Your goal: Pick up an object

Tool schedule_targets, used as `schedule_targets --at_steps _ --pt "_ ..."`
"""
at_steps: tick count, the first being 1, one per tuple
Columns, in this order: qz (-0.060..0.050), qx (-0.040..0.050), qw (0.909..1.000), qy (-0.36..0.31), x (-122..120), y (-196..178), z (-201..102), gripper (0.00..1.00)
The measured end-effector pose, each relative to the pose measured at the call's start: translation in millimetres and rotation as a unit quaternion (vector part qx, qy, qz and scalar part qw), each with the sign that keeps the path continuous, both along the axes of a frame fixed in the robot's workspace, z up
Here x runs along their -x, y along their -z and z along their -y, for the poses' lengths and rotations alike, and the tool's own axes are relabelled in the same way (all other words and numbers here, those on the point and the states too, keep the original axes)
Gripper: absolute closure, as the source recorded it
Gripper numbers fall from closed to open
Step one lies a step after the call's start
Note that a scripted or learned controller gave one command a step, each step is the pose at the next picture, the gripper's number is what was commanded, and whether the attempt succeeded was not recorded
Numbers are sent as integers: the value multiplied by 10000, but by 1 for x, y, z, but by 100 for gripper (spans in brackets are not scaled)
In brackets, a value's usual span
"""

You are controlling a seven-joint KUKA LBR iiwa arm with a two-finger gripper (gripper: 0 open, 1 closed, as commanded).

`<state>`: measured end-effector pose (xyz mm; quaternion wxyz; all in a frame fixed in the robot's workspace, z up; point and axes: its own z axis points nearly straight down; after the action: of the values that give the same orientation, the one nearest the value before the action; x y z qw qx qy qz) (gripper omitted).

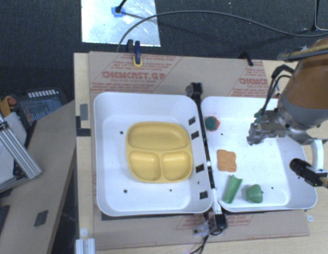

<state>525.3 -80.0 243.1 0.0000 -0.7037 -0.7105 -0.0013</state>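
My tool [257, 133] hangs over the upper middle of the right bin [296, 194], at the end of the grey arm [307, 97] with its orange band, which comes in from the right. From this angle I cannot tell how the tool is set, and I see nothing between its tips. Below and left of it lies an orange flat piece [226, 160] on the bin floor, apart from the tool. Further down sit a green stick-shaped piece [232, 189] and a green rounded piece [254, 193], just beside each other. Up by the divider is a small green and red ball [211, 123]. In the left bin [108, 157] I see a yellow divided tray [157, 151]. Both bins rest on the surface [169, 70].
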Motion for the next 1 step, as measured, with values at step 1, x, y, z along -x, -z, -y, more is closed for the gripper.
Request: schedule_targets --at_steps 1 --pt "4 -3 10000 -5 2 8 -63 100"
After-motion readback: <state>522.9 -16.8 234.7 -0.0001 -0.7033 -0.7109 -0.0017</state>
